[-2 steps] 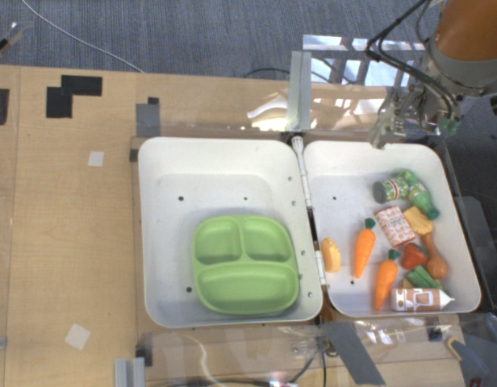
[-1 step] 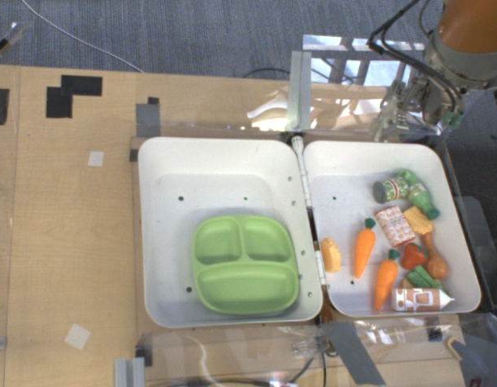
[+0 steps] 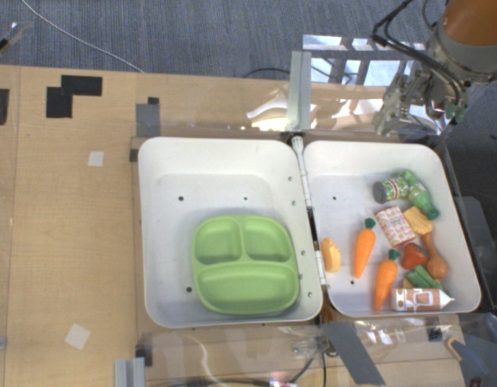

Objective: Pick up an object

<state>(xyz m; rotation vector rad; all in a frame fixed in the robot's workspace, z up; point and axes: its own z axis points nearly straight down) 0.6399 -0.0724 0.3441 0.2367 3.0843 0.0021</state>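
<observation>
end effector (image 3: 410, 103) hangs above the right bin's (image 3: 345, 168) far rim, and you can't tell its grip state; carrots (image 3: 364, 252) lie inside.

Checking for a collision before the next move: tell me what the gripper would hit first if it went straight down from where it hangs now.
Most likely the bench just behind the right bin's back rim, not the toys. The gripper hangs above that rim, but one slanted view leaves depth uncertain.

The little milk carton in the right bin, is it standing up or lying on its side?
Lying on its side. The milk carton rests lengthwise near the front wall of the right bin, its pointed top aimed toward the bin's right wall.
</observation>
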